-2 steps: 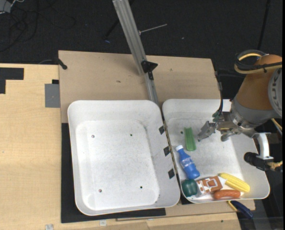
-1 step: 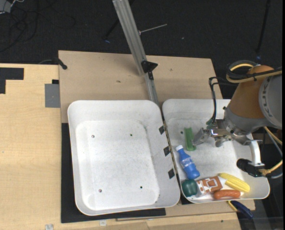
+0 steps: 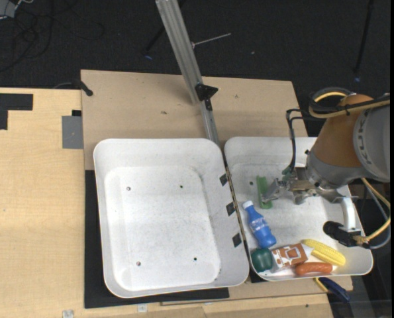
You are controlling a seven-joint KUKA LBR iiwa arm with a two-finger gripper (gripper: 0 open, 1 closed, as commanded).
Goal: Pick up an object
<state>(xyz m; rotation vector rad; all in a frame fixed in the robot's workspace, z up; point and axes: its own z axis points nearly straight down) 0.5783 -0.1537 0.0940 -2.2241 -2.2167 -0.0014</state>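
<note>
My gripper reaches in from the right, low over the upper middle of the right bin. It is right against a small green object, which it partly covers. Whether the object is held cannot be made out. A blue bottle with a white cap lies just below the green object, along the bin's left wall. At the bin's front lie a dark green item, an orange and white packet, a yellow corn cob and a red sausage.
The left bin is beside the right one, with black clips along the shared rim. A slanted metal rail rises behind the bins. The arm's grey body with its orange band and cables overhang the right bin's right side.
</note>
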